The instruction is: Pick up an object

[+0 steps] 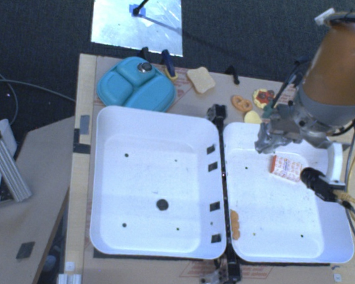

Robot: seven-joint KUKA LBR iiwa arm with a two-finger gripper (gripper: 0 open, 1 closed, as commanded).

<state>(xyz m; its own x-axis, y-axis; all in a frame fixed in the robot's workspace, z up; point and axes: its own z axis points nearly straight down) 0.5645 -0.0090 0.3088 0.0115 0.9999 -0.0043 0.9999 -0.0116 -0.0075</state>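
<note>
My gripper (pixel 266 143) hangs over the far part of the right bin (pixel 293 245), near its back wall. A red-and-white packet (pixel 286 168) lies flat on the bin floor just to the right of the gripper and a little nearer the front, apart from it. A small orange-brown snack piece (pixel 234 225) rests against the right bin's left wall. In the left bin (pixel 118 163) a small dark round disc (pixel 162 204) lies near the middle front. The arm's orange band and grey wrist cover the right bin's far right corner.
Behind the bins lie a blue divided dish (pixel 136 85), a toast slice (pixel 201 79), a pretzel (pixel 241 103), a yellow piece (pixel 252 118) and a red-and-yellow toy (pixel 263 97). Black clips run along the wall between the bins (pixel 217 186).
</note>
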